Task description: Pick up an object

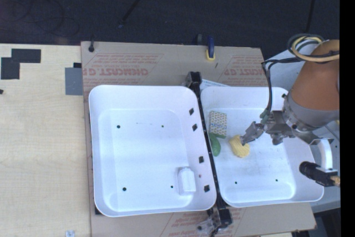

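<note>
Yellow piece [240,147] sits mid right bin [260,191], just beside a green item [215,146] and below a mesh pad [218,122]. I see my gripper [248,137] touching its upper edge; can't tell the claw's state. White block [186,179] in left bin [111,197].

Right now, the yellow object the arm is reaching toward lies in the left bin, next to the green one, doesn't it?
Not quite: the camera view shows the yellow object in the right bin, not the left. It does lie next to the green one, with the gripper just beside it.
</note>
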Motion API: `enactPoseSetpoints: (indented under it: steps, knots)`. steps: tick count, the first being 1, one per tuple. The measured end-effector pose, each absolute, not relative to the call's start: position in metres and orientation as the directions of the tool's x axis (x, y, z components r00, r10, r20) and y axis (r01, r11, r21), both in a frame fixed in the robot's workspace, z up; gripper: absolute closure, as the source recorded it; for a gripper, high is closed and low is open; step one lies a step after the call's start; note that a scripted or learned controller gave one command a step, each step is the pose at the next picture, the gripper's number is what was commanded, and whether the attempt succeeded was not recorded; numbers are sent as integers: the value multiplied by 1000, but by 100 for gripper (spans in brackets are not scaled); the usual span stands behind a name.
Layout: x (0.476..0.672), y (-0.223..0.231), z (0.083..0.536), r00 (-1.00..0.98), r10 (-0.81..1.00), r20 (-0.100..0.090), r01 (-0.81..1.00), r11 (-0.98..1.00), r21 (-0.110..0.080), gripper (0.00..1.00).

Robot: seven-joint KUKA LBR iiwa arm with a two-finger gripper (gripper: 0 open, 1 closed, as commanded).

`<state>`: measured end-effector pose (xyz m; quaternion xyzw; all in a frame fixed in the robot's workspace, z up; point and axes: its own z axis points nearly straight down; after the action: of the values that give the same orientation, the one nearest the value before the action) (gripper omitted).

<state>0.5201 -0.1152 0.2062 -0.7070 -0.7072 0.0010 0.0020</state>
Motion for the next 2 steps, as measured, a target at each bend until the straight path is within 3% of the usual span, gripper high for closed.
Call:
enactPoseSetpoints:
  steps: [1,2]
  knots:
    - [600,-200,319,2,1000,-9,1000,-2,15,0]
    - [510,-172,364,3,1000,1,1000,-3,1,0]
